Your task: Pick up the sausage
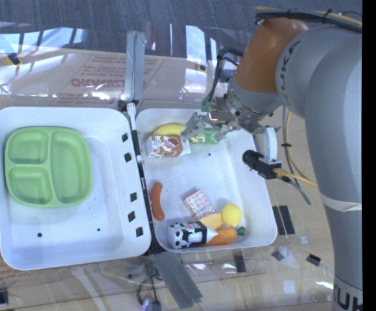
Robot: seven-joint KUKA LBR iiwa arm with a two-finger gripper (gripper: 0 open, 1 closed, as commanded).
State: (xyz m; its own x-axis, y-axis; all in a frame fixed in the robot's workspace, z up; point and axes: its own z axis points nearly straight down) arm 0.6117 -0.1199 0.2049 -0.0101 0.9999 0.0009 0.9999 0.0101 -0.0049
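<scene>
On the desk [78, 83], the right white bin [240, 173] held an orange-red sausage [156, 201]; the gripper [204, 128] hovered, its state unclear.

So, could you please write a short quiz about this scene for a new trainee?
1. True or false: the sausage lies on the green plate.
2. Which bin holds the banana: A) left bin, B) right bin?
3. Fill in: the gripper hovers over the right bin's ___ edge, beside the banana.

Key: 1 false, it lies in the right bin near the divider; 2 B; 3 far.
</scene>
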